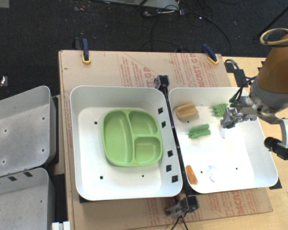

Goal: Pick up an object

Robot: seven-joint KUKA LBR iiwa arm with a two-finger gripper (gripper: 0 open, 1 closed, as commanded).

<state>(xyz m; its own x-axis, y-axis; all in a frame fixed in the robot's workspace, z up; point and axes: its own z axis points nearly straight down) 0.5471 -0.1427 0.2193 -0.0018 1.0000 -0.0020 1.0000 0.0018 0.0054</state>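
The arm [277, 75] enters from the right edge of the surface [120, 66]; the gripper [229, 120] sits over the right bin [245, 174], near its back edge. State of the jaws: cannot tell (fingers too small and blurred). Nothing visible between them.

Right bin contents:
- tan bread-like item [186, 111], back-left corner;
- green bean-like piece [199, 131], just in front of the bread, near bin ctr;
- second green piece [219, 109], at back edge, just beside the gripper;
- orange carrot-like item [191, 174], front-left corner, along the left wall.

Left bin [86, 176]: green divided plate [132, 137] lying flat at approx. ctr.
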